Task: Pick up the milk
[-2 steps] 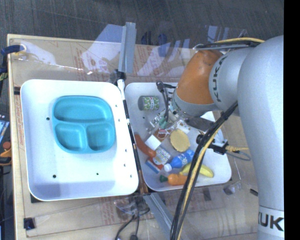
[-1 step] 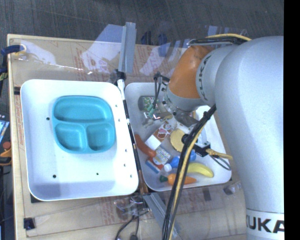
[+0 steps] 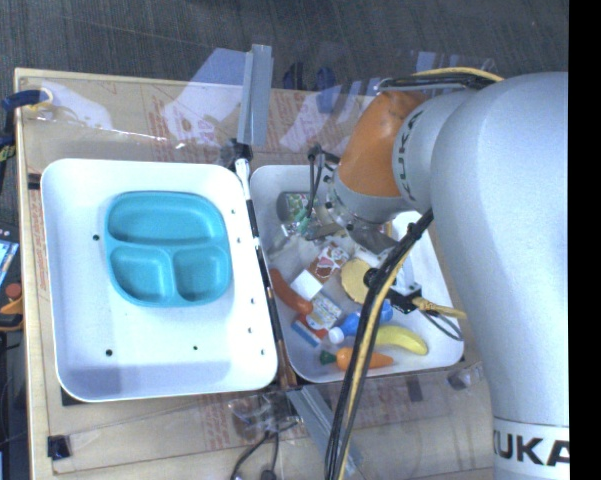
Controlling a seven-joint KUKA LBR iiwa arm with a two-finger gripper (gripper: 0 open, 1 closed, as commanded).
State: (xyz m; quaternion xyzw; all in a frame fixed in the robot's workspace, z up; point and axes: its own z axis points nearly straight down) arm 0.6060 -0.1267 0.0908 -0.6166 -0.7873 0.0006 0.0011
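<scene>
Grey and bulky, the arm (image 3: 480, 218) reaches in from the right over the right bin (image 3: 265, 183), its orange band (image 3: 375, 148) sitting above the wrist. The gripper (image 3: 315, 226) hangs low in the upper part of that bin, among the clutter, and whether it is apart or closed cannot be told from this angle. Just below it lies a small carton with a red and white label (image 3: 328, 263), which may be the milk, though the print is too small to be sure; it rests on the bin floor, close under the gripper but not visibly between anything. Near it lie a round yellow piece (image 3: 355, 280), a white block (image 3: 306, 287), a blue item (image 3: 358, 322), a banana (image 3: 405, 340) and a carrot (image 3: 365, 360). In the left bin (image 3: 70, 348) sits a turquoise divided plate (image 3: 168, 245), with three compartments.
</scene>
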